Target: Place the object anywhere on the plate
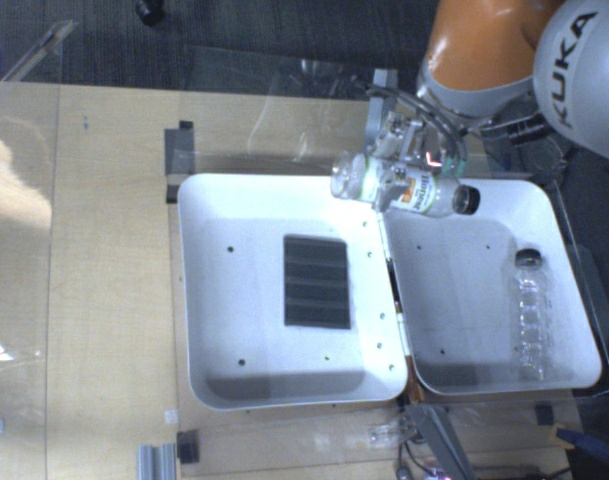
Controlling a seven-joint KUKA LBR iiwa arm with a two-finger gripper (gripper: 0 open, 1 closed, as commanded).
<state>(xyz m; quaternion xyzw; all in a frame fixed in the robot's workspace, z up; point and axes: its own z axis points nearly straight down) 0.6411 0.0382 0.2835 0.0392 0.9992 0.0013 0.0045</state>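
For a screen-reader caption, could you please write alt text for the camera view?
A KUKA arm's pincer holds a clear plastic bottle with a dark cap, lying sideways above the rim between two shallow white bins. The left bin contains a dark ridged rectangular plate; a second clear bottle lies along the right bin's right side.

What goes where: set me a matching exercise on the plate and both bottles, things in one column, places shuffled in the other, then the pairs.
Things:
1. dark ribbed plate
2. labelled bottle with a dark cap
3. clear bottle with no label

Places:
A. lying along the right side of the right bin
B. flat in the middle of the left bin
C. just under the gripper, at the far edge where the two bins meet

Pairs: 1-B, 2-C, 3-A
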